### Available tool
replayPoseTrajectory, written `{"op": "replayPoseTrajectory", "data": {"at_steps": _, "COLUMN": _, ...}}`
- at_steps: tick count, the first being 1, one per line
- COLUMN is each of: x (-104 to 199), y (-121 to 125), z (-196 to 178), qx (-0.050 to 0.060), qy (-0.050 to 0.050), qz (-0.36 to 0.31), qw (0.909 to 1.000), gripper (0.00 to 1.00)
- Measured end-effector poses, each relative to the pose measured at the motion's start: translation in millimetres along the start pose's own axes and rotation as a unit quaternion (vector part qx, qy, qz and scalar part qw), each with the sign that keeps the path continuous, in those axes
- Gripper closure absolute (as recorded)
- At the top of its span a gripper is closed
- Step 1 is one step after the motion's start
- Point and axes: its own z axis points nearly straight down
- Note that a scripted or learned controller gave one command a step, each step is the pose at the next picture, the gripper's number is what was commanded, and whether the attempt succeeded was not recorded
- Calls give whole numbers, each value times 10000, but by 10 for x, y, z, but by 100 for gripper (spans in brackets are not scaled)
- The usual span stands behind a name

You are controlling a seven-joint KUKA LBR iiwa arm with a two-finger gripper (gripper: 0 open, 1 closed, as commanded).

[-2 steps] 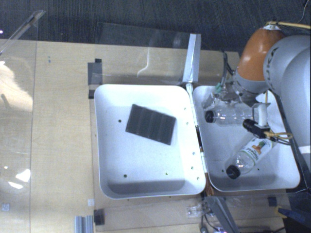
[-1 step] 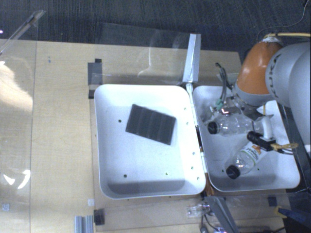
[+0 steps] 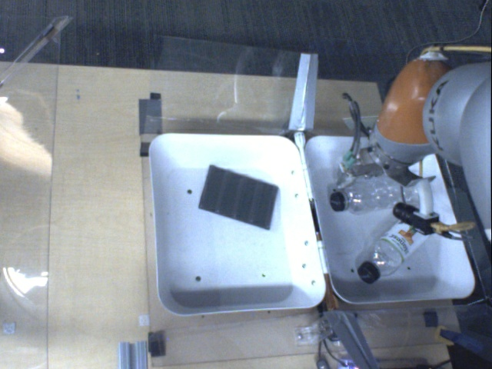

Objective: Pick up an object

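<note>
Camera view: two clear bottles in the right bin [image 3: 461, 279] — one [image 3: 367, 198] lying on its side near centre, black cap toward 9 o'clock; the other [image 3: 387, 255] toward 6 o'clock, slanted, cap at its lower left. Gripper [image 3: 360, 160] down at the first bottle's 12 o'clock, just beside or touching it; jaws too hidden to tell. A dark flat pad [image 3: 238, 196] in the left bin [image 3: 165, 229].

Likely light, empty, thin-walled — slick, round, prone to roll and dent. Best taken across the body at mid-length, not at the cap.
</note>
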Motion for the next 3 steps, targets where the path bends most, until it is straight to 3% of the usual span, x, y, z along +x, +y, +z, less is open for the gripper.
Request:
{"op": "replayPoseTrajectory", "data": {"at_steps": 1, "x": 0, "y": -1, "z": 1, "qx": 2, "qy": 0, "qz": 0, "qw": 10000, "gripper": 0}}
{"op": "replayPoseTrajectory", "data": {"at_steps": 2, "x": -24, "y": -129, "z": 129, "qx": 42, "qy": 15, "qz": -821, "qw": 9966, "gripper": 0}}
{"op": "replayPoseTrajectory", "data": {"at_steps": 3, "x": 171, "y": -344, "z": 114, "qx": 47, "qy": 17, "qz": -1014, "qw": 9948, "gripper": 0}}
